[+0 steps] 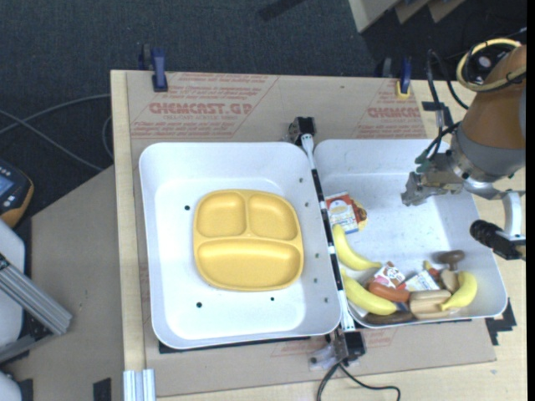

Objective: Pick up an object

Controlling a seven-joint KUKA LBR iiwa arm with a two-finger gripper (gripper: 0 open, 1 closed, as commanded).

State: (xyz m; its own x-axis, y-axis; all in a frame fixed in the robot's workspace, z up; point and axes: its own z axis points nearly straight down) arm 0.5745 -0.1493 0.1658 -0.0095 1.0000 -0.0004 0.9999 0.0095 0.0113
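Observation:
My gripper hangs over the upper right part of the right bin, above bare bin floor. A red and white snack packet lies to its left by the bin's left wall. Below the packet, a yellow banana curves down, and a second banana lies under it. A small red and white item rests between them and a pile at the bin's lower right. That pile has a third banana, a tan block and a brown piece. All of these lie apart from the gripper.
The left bin holds a yellow divided plate. A black clamp sits at the top of the seam between the bins. The arm's grey body and orange band stand over the right bin's right edge.

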